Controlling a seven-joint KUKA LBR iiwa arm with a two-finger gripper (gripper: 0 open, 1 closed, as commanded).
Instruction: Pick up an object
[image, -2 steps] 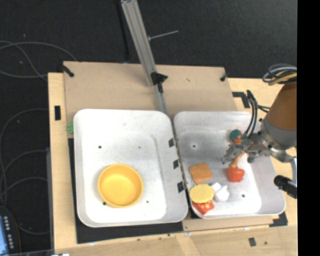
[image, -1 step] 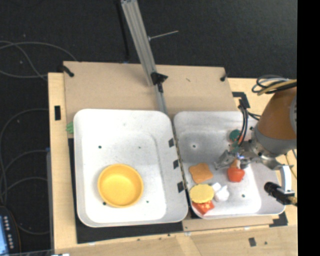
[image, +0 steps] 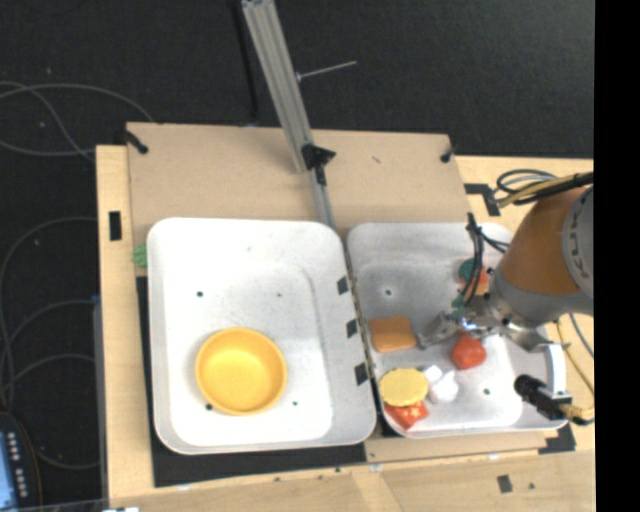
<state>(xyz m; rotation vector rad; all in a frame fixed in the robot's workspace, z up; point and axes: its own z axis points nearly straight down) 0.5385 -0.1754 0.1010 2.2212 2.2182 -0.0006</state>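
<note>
Right bin (image: 400, 250), lower right of frame: gripper (image: 452, 327) low inside, finger state cannot be told; red object (image: 468, 352) just below it, tan block (image: 392, 333) to its left. Left bin (image: 250, 250): 1 yellow bowl (image: 240, 371).

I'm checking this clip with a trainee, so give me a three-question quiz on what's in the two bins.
1. True or false: the yellow bowl sits in the left bin.
2. Which item lies nearest the end effector? A) yellow bowl B) red ball C) yellow disc
3. Fill in: the tan block lies in the ____ bin.

Key: 1 true; 2 B; 3 right
</note>
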